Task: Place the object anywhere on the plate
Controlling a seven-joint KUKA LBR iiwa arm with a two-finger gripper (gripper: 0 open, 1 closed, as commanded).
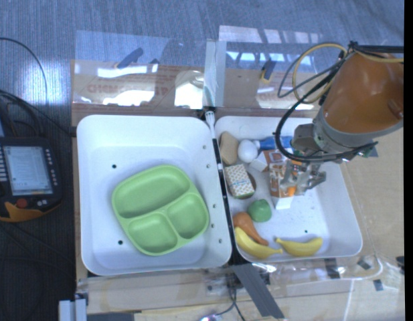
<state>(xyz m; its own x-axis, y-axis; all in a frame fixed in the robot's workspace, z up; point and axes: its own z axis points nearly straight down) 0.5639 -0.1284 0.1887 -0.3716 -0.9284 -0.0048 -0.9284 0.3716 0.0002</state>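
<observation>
Plate [160,209] first: it lies in the left bin [99,146], well apart from my pincer [298,179], out at about nine o'clock from it. My pincer hangs low in the right bin [340,206], and from above I cannot tell whether it is spread or closed, or whether anything sits in it. Just beside it, on its nine o'clock side, stands a small carton [278,172] with red and orange print; it looks to be touching or nearly touching my pincer, but I cannot say which.

Counting the right bin: one carton, one white egg-like ball [247,151], one tan rounded piece [227,147] at the bin's eleven o'clock corner, one round tin with a checked label [239,180], one green ball [260,210], one orange carrot-like piece [246,226], and two yellow bananas. The first banana [256,246] lies at about seven o'clock from my pincer, the second banana [300,246] at about six o'clock, the two meeting near their ends. A blue item peeks out at about eleven o'clock from my pincer, too hidden to name.

Counting the left bin: one plate and that is my whole tally there.

As for looks, the plate is pale green, rounded at the corners, and split into three compartments: one long one along its upper side and two smaller ones below. It sits turned at a slant in the bin, toward the bin's four o'clock part, its right rim near the wall between the two bins. All three compartments show bare green.
</observation>
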